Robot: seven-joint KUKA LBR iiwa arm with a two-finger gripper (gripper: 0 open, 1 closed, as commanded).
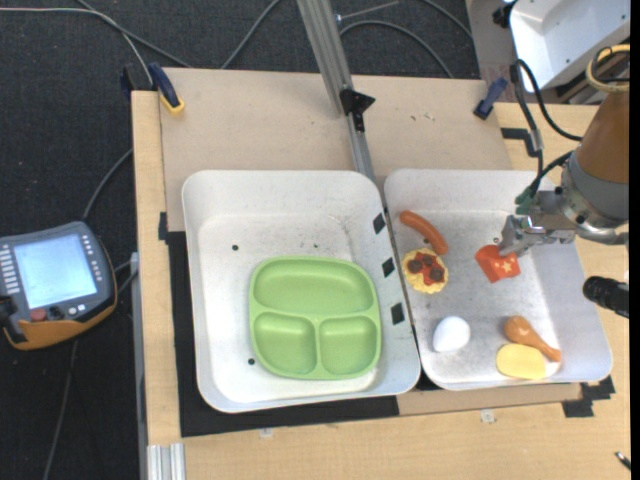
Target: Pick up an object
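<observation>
Nearby, sausage (423,230), tart (426,271), egg (451,333), drumstick (531,338) around red block (497,263)

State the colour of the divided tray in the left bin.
Light green tray, seen in the camera view.

Both bins (300,193) look like matt white plastic, floors scuffed with dark specks. Green divided tray (315,316) at 6 o'clock in the left bin: smooth plastic, slight sheen. Bench top (260,118): matt, unfinished-looking wood board. Slanted pole (322,28) at 12 o'clock: brushed metal. Toy food in the right bin, e.g. white egg (451,333): smooth, plastic-looking.
</observation>
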